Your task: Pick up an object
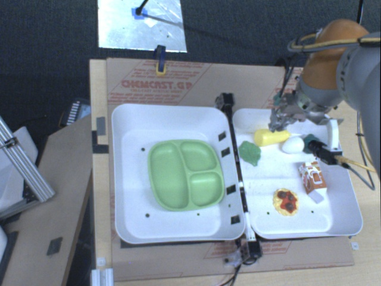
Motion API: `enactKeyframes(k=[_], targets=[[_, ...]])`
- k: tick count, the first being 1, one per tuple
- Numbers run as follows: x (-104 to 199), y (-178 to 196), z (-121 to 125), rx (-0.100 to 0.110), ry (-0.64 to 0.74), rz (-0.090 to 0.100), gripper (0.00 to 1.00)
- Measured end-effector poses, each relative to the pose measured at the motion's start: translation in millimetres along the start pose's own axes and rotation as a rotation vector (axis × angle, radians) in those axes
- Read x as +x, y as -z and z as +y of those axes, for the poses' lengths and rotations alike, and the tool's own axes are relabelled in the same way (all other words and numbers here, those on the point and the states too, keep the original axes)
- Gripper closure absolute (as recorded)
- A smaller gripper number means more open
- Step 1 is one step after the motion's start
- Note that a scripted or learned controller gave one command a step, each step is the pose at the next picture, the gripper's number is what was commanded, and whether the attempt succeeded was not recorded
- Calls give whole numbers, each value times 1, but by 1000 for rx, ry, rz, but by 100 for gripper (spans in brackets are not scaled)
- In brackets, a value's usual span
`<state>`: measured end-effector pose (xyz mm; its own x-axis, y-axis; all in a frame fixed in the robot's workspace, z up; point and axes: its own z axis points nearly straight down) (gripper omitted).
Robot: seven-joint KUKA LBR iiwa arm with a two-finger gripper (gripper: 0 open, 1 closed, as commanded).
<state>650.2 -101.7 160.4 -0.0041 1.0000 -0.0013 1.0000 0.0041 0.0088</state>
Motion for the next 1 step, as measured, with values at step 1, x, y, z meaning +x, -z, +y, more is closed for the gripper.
enactKeyframes(k=[1], targets=[[0,54,2,1,0,0,100]])
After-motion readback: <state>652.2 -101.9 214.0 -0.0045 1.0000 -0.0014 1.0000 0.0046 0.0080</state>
